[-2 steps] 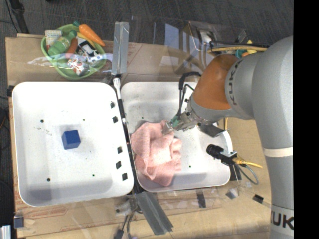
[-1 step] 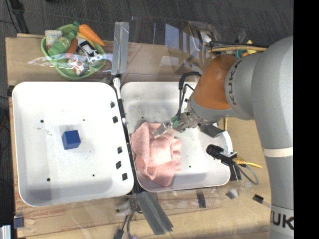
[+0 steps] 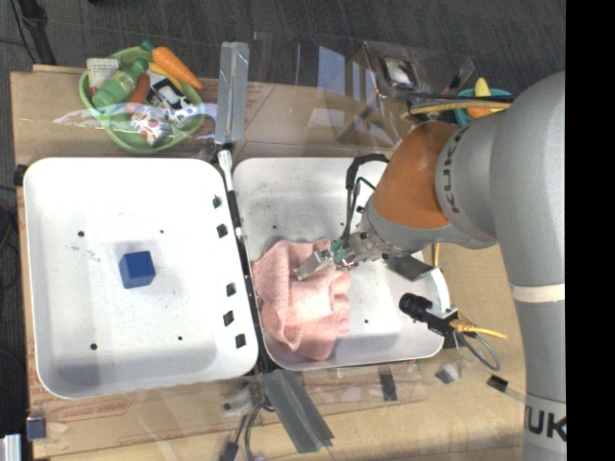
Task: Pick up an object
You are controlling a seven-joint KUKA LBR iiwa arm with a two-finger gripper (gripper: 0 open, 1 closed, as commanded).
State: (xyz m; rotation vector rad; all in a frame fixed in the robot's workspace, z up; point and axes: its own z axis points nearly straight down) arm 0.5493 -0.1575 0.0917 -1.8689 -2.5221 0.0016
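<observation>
Table (image 3: pixel 279 113): brown surface that carried two shallow white bins side by side.
Left bin (image 3: pixel 115 353): held one blue cube (image 3: pixel 137 268), which lay on the bin floor left of centre, apart from every wall.
Right bin (image 3: pixel 288 190): held a pink cloth (image 3: pixel 303 305), crumpled in the near left part of the bin. Its left edge lay against the wall next to the left bin.
Arm (image 3: pixel 480 181): grey, with an orange band (image 3: pixel 413 185) above the wrist. It reached in from the right and bent down over the right bin.
Pincer (image 3: pixel 322 260): was low over the upper edge of the pink cloth, at or just above the fabric. Contact could not be confirmed.
Pincer state: could not be told at this angle. Open, together or clamped on cloth were all possible.
Cloth condition: bunched and folded, with no part seen lifted clear of the bin floor.
Blue cube relation to the pincer: well apart, in the other bin.
Green bowl (image 3: pixel 135 145): stood on the table beyond the far left corner of the left bin, outside both bins. It was filled with small toys and packets, among them an orange carrot-shaped piece (image 3: pixel 173 63).
Far side of right bin: clear plastic panels (image 3: pixel 384 75) stood on the table, with their shape hard to make out.
</observation>
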